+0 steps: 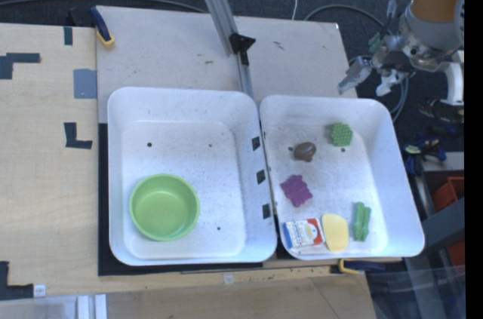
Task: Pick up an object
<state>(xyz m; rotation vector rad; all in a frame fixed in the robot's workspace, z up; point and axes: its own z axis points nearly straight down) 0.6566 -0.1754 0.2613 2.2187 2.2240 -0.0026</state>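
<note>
1. No object is picked out yet. The candidates all lie in the right bin (pixel 381 159): a brown lump (pixel 304 151) near the middle, a knobbly green ball (pixel 339 133) just beside it toward the far wall, a purple block (pixel 296 190) below them, and along the near wall a small red-and-white packet (pixel 303 234) touching a yellow piece (pixel 335 231), with a green piece (pixel 361 221) just beside that.

2. The left bin (pixel 121 159) holds a green bowl (pixel 164 206) in its near corner.

3. The gripper (pixel 367 78) hangs outside the right bin, past its far right corner, with two pale fingers spread apart and nothing between them (so it is released, grasping nothing).

4. By my judgement the task is at its start: nothing is lifted, and the reach into the bin, the closing on one object and the lift all remain.

5. Writing: the packet carries a printed front, but it is too small to read. No brand or label can be made out elsewhere.
</note>
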